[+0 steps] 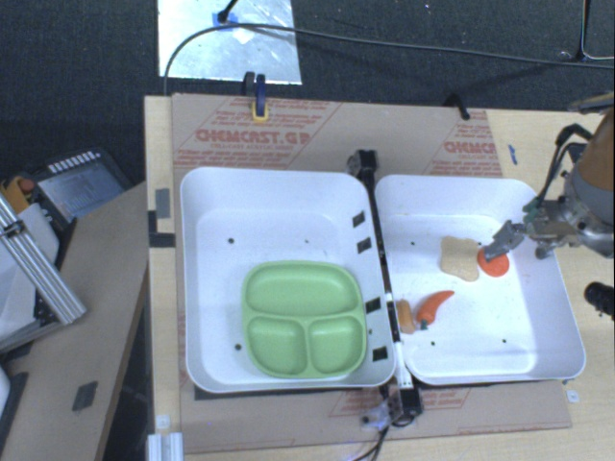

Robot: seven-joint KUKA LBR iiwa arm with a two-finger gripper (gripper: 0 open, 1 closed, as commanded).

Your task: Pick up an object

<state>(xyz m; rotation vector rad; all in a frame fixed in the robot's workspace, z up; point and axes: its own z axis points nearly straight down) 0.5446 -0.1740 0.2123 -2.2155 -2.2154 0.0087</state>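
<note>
In the right bin (548, 353) a beige slice-shaped piece (457, 258) lies near the middle, with a small red-orange disc (497, 266) touching its right side. An orange chili-shaped piece (435, 303) lies lower left of them, and a small brown piece (405, 317) sits by the bin's left wall. My gripper (496, 249) reaches in from the right, its tip low over the red-orange disc and the slice's right edge. Nothing is seen lifted.
The left bin (207, 209) holds a green divided plate (302, 317) in its front half. A black divider with clips (375, 257) runs between the bins. Cardboard (288, 133) lies under both, and cables cross the back.
</note>
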